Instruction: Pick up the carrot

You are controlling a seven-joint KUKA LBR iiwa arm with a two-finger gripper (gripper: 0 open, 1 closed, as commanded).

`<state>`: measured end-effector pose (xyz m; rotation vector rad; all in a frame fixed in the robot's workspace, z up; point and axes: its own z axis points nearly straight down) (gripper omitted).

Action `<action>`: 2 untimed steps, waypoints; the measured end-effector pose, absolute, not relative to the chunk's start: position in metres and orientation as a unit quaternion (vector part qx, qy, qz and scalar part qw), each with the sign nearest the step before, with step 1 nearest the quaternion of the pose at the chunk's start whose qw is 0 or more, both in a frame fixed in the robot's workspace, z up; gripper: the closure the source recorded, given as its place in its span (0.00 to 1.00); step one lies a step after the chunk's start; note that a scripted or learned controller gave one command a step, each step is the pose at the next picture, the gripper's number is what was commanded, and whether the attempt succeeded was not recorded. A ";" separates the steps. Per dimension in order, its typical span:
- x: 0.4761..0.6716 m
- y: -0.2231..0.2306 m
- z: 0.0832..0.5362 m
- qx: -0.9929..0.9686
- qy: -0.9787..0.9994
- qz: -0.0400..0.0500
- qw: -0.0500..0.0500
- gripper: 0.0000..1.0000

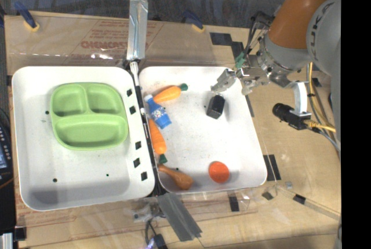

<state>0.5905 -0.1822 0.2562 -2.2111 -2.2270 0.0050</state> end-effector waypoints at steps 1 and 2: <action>0.644 -0.143 0.197 -0.641 -0.767 0.001 0.001 0.00; 0.659 -0.110 0.104 -0.488 -0.873 -0.001 -0.003 0.00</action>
